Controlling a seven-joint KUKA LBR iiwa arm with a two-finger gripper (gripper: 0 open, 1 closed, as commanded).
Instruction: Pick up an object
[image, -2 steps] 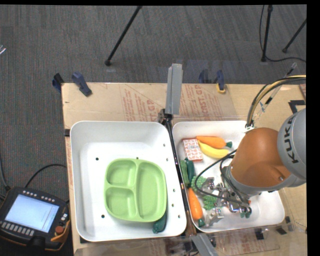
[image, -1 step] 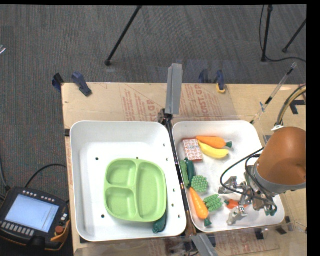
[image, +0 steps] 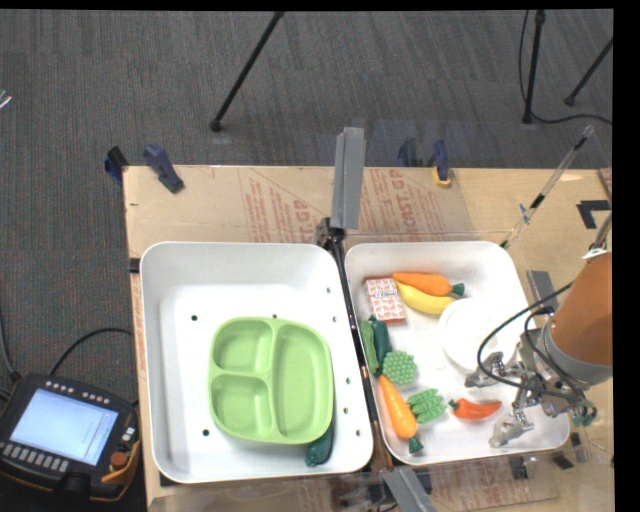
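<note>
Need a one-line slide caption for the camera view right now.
The tool hovers at the right bin's lower right corner near a small orange toy; a green divided plate sits in the left bin.

floor: grey carpet (image: 120, 70) | tripod legs (image: 245, 72) | plywood bench (image: 240, 205)

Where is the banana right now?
The banana lies in the right bin, near its far edge, touching the carrot behind it and beside the small pink box.
</note>
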